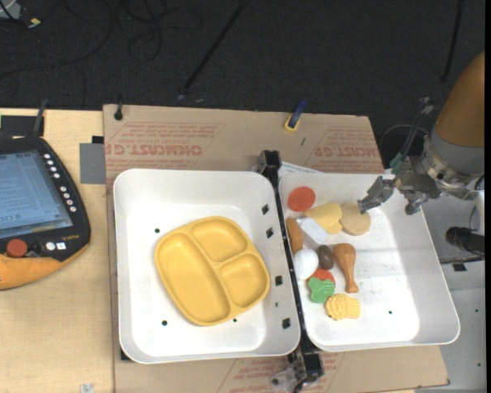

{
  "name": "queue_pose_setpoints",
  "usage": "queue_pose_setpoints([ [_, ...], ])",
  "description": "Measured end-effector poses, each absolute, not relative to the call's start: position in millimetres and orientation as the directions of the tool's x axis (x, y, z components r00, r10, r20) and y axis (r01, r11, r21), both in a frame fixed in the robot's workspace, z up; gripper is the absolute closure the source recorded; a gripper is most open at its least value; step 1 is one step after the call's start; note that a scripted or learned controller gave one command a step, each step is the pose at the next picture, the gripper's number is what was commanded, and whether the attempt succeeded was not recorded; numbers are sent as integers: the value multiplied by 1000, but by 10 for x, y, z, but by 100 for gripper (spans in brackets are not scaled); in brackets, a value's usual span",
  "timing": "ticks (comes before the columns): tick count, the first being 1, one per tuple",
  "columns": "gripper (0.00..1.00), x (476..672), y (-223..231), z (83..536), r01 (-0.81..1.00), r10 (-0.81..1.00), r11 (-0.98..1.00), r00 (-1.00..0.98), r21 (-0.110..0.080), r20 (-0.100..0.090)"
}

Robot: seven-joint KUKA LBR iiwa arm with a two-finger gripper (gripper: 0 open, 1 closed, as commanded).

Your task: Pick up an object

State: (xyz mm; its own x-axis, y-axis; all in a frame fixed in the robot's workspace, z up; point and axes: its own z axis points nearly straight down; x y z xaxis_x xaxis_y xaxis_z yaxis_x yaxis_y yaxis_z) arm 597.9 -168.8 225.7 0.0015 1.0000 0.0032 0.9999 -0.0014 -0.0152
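Note:
The right bin (409,301) holds several toy foods. Among them are a red slice (301,198), a yellow wedge (326,217), a tan round piece (356,223), a white egg (306,262), a brown drumstick (346,264), a green and red piece (320,287) and a yellow corn piece (342,306). My gripper (395,199) hangs over the bin's upper right part, just right of the tan piece. It is open, and nothing sits between its fingers.
A yellow divided plate (213,268) lies in the left bin (139,211). A black divider (282,252) runs between the two bins. A tablet-like pendant (29,211) rests on the bench at far left. Cardboard (229,137) lies behind the bins.

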Motion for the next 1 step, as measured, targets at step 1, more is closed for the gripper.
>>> queue_pose_setpoints([
  [1, 0, 6004, -1690, 2336, 1000, 1000, 0, 0, -2, 1],
])
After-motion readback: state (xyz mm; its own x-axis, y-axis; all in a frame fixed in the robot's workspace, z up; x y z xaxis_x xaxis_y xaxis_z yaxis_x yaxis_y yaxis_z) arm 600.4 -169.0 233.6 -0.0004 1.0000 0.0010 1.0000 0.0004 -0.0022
